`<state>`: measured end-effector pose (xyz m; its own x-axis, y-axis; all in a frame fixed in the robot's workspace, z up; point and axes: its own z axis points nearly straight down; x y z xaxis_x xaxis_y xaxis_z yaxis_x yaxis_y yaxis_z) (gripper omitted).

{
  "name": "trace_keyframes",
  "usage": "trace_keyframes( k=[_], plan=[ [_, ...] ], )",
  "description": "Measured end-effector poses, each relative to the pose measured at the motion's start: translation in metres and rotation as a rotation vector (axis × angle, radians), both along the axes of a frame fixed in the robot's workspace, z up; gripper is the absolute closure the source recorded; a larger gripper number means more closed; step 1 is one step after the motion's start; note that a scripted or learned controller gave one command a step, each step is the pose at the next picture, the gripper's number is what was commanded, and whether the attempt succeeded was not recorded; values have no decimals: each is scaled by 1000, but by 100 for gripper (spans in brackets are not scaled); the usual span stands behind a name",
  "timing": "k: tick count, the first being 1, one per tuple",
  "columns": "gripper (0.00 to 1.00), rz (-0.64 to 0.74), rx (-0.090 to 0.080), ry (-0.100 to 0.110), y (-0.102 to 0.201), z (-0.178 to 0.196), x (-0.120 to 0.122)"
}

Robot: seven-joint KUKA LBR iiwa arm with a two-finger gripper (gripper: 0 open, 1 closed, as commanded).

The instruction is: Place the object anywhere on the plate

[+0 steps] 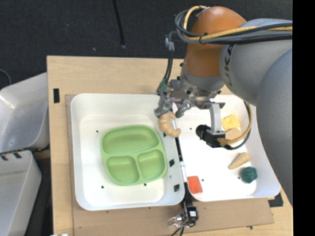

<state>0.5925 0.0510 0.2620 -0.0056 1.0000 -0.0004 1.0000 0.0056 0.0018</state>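
One croissant (169, 125) is pinched by the end effector (168, 116); transport is underway, and leftward travel over the plate (133, 154) is required.

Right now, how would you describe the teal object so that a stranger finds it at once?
Look in the right white bin, at its near right corner. The teal object lies there, just below a tan cone. It alone is dark green-blue and rounded.
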Motion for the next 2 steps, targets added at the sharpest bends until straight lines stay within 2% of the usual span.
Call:
trace_keyframes(
  k=[1,2],
  plan=[
    [100,0,1,-1,49,3,21],
    [100,-1,0,-2,93,-2,57]
  ],
)
